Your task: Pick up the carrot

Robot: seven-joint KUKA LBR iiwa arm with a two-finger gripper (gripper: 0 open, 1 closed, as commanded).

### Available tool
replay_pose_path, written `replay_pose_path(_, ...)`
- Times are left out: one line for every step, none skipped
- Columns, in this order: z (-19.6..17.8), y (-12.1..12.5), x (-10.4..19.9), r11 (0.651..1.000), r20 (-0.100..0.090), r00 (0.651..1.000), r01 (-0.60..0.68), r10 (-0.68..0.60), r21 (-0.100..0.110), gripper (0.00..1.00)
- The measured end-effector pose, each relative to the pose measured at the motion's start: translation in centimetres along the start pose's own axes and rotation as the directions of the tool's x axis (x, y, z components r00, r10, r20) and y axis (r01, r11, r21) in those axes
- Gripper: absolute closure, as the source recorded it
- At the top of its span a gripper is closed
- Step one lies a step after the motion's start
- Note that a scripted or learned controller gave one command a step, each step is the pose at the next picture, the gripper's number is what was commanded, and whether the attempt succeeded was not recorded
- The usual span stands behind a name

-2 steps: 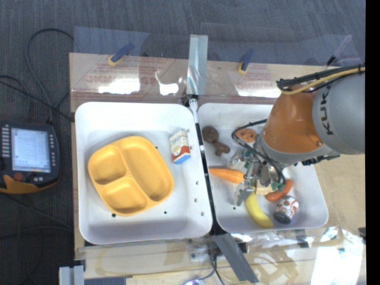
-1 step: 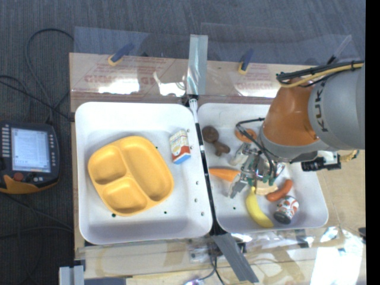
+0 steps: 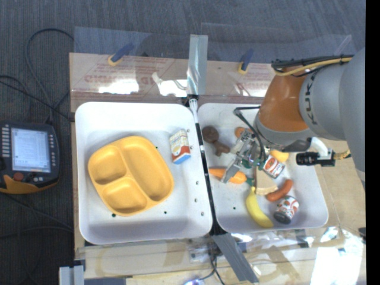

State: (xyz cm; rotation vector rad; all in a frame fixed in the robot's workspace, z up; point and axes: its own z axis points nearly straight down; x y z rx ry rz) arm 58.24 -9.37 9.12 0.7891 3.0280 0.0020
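Note:
The carrot (image 3: 218, 173) is a short orange piece lying near the left wall of the right bin (image 3: 314, 218). My gripper (image 3: 238, 164) reaches down from the right and sits directly over the carrot's right half, hiding part of it. Its metal tip overlaps the orange at about the carrot's middle. The carrot rests on the bin floor.
Crowded around the carrot are a banana (image 3: 259, 210), a can (image 3: 286, 209), a red sausage (image 3: 280, 190), a red-labelled jar (image 3: 273, 167) and brown pieces (image 3: 211, 135). The left bin (image 3: 89, 230) holds a yellow divided plate (image 3: 129, 174) and a small carton (image 3: 180, 145).

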Motion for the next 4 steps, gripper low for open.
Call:
replay_pose_path(-0.1, -2.4, 3.1, 1.0, 0.006, 1.0, -0.005, 0.005, -0.002, 0.0)
replay_pose_path(0.0, -1.9, 3.0, 0.604, 0.001, 0.604, -0.797, 0.797, -0.005, 0.0)
replay_pose_path(-1.1, -2.0, 2.9, 0.604, 0.005, 0.604, -0.797, 0.797, -0.005, 1.0)
replay_pose_path(-9.5, 2.7, 8.4, 0.55, -0.003, 0.55, -0.835, 0.835, 0.009, 1.0)
